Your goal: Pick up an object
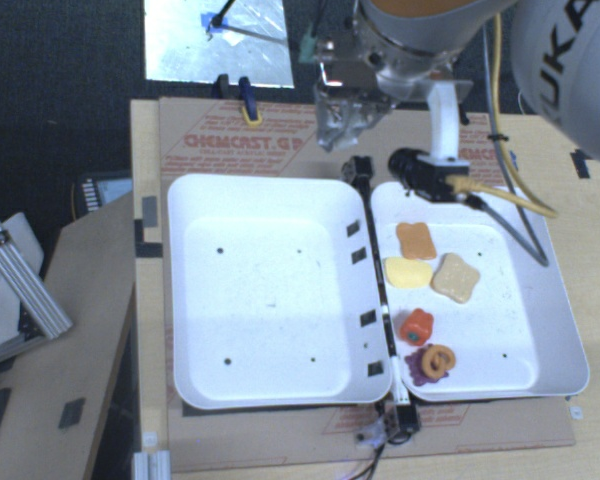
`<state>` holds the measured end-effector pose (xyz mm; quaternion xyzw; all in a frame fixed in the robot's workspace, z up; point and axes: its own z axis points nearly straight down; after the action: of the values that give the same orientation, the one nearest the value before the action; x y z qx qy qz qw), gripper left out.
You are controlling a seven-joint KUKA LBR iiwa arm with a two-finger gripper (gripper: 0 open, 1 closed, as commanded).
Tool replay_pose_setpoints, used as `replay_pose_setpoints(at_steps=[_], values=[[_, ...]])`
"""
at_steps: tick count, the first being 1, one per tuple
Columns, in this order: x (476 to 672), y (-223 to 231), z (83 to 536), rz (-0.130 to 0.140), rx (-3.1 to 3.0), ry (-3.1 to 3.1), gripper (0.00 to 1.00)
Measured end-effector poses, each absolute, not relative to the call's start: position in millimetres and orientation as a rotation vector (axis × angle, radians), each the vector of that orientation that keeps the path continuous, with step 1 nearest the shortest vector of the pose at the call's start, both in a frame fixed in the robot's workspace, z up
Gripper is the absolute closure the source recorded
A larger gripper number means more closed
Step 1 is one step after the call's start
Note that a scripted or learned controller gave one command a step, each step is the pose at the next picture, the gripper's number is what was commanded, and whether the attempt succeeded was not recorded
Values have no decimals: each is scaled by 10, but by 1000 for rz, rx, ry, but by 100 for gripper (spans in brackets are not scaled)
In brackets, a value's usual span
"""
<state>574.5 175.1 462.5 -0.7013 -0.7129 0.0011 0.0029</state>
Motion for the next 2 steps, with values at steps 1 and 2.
replay_pose_setpoints(at_steps=[1, 2], values=[[6666, 2325, 5382, -19, -2216, -2235, 100], [6675, 2338, 3774, 19, -2217, -2216, 100]])
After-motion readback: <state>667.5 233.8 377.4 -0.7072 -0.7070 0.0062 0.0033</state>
